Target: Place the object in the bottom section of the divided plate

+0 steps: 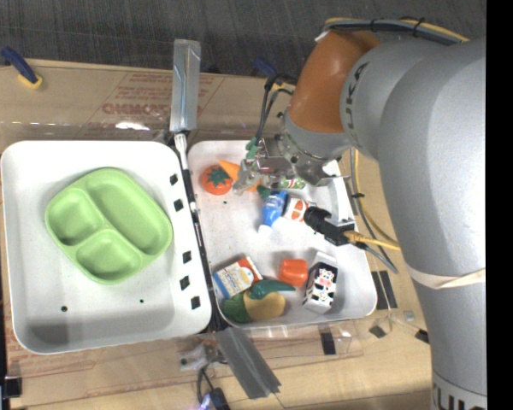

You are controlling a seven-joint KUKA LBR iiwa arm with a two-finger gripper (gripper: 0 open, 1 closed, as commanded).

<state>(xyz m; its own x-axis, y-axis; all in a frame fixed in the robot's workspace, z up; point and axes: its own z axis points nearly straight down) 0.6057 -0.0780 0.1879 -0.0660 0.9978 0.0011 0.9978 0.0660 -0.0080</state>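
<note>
At the near wall of the right bin (359, 310) a carton (237, 278), a pear (261, 304), an orange block (294, 272) and a cow carton (322, 286) are clustered. Farther back, the gripper (258, 167) is poised over the bin's far end, a tomato (216, 179) just to its left. Whether anything is gripped cannot be told. The plate (109, 224) is set well to the left, in the other bin, its bottom section nearest the camera.

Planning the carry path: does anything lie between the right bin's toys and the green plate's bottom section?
Yes: the two bins' adjoining raised walls run between the toys and the green divided plate. The plate's bottom section itself looks bare.
</note>
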